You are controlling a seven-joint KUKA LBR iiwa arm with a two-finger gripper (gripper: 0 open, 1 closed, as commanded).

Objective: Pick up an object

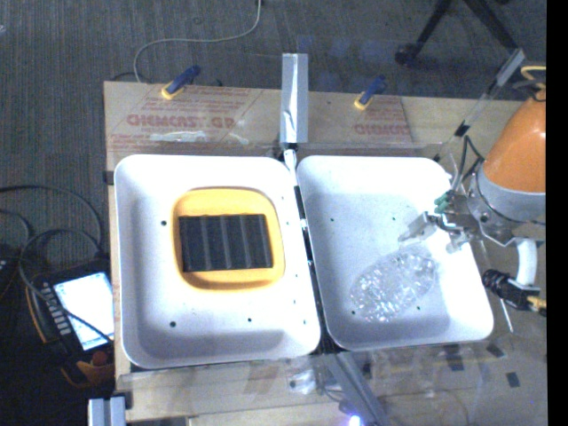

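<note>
left bin (142,327): smooth white plastic, matt | right bin (355,193): same | tray (229,240): glossy yellow plastic rim, dark ribbed centre | bottle (393,285): clear crinkled plastic, glinting | desk (222,118): bare wood | floor (71,34): grey carpet, rough

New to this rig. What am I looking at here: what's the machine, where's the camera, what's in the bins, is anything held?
One fixed camera looks down at a slant on a bench with two shallow white bins side by side. The machine is a single robot arm, grey with an orange band above the wrist, reaching in from the right. Its claw hangs over the right part of the right bin.

In the left bin lies an orange-yellow tray-like object with a dark ribbed middle, flat and near the centre. In the right bin lies a crumpled clear plastic item, just below and left of the claw.

I cannot tell whether the claw touches that plastic item, and nothing visibly sits in it, so I would not call anything held. The job is to pick up an object.
</note>
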